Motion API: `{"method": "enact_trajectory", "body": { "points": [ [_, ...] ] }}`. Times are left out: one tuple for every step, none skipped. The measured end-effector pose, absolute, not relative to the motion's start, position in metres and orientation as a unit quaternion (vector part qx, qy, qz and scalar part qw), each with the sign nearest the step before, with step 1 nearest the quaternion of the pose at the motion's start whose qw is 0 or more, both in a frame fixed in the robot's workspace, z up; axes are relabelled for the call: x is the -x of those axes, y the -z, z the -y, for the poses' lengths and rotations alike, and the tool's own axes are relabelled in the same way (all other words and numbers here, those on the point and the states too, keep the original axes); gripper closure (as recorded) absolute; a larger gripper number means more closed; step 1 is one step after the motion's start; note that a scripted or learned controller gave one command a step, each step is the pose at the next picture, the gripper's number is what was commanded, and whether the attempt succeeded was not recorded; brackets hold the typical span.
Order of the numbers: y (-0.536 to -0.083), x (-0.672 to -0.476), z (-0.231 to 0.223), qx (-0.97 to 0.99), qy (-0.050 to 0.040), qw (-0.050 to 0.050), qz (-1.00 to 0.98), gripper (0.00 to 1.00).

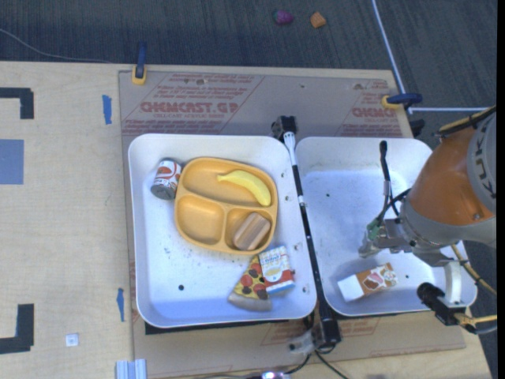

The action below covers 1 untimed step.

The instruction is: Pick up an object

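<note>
Arm over right bin, lower right of frame.
Gripper (377, 239) largely hidden by the wrist; claw state cannot be determined. Small carton (368, 281) lies just below it.

Glossy yellow plastic tray (207, 219), smooth white bins (150, 275)

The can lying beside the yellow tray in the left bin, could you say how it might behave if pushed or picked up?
The can lies on its side, so it would probably roll when nudged. It sits wedged between the tray and the bin wall, which may limit rolling and crowd a grasp. Its round, likely smooth body could slip.
</note>
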<state>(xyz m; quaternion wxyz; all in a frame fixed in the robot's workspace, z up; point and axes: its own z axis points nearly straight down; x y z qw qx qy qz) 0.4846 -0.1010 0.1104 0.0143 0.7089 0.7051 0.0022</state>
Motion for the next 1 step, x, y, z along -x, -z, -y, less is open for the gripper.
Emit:
{"method": "enact_trajectory", "body": {
  "points": [
    [-0.1103,-0.4845,0.101,-0.709,-0.0022,0.014,-0.705,0.0]
  ]
}}
